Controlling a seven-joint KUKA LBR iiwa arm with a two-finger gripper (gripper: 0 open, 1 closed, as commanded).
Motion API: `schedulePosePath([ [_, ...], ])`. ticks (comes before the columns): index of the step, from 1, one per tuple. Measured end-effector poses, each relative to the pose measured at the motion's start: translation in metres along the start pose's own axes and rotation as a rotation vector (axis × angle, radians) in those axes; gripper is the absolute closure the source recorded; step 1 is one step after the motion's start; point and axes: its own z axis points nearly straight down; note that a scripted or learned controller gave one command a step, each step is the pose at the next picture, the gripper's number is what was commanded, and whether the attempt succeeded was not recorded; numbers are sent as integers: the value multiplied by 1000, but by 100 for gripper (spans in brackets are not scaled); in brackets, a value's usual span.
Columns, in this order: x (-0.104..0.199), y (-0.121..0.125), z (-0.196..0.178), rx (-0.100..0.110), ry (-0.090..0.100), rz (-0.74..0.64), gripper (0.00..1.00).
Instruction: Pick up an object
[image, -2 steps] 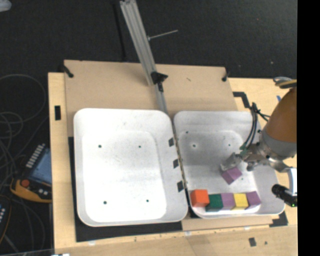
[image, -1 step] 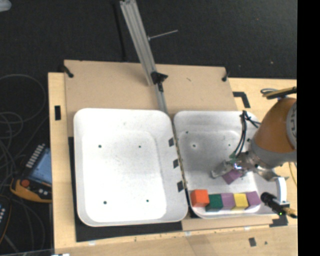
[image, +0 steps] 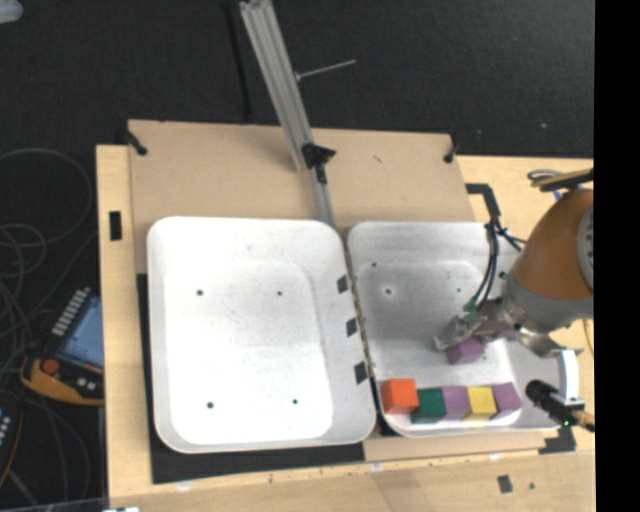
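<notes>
Arm (image: 560, 265) reaches in from the right, wrist over the right bin (image: 420, 250). Gripper (image: 462, 338) sits low in the middle of that bin, towards its right edge. A purple block (image: 466, 350) lies directly under the fingertips, touching or nearly touching them. Whether the fingers are spread or closed on it: cannot tell, the tips are too small and blurred.

Along the near edge of the right bin, five blocks in a row, touching side to side: orange block (image: 401, 394) at the left end, then green block (image: 431, 403), a lilac block (image: 456, 401), yellow block (image: 482, 401), and a second lilac block (image: 506, 397) at the right end.

Left bin (image: 250, 330) lies beside the right one, their edges meeting.
</notes>
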Motion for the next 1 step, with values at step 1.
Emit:
schedulePosePath([
  [1, 77, 18, -85, -1, 5, -17, 100],
])
